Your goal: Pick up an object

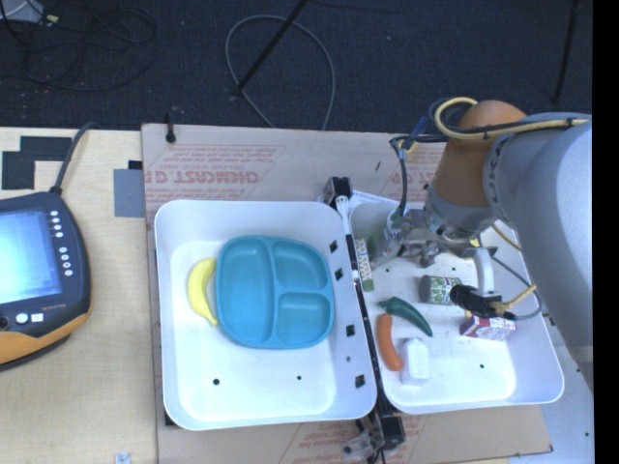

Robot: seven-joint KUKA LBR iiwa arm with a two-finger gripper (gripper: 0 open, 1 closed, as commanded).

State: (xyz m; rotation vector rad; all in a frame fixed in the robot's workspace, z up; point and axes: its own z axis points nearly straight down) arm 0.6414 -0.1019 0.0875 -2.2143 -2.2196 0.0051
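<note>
Pincer (416, 249) low at the right bin's (522, 380) far end; grip state impossible to tell. Green pepper (406, 313), orange carrot (388, 341), white block (417, 360) loose nearby. Blue tray (273, 292) in left bin (184, 356).

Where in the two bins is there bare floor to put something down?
Left bin: a bare strip along the near edge, below the blue plate and banana. Right bin: a bare patch in the near right corner, below the small carton. It is crowded around the green pepper, carrot and gripper.
</note>
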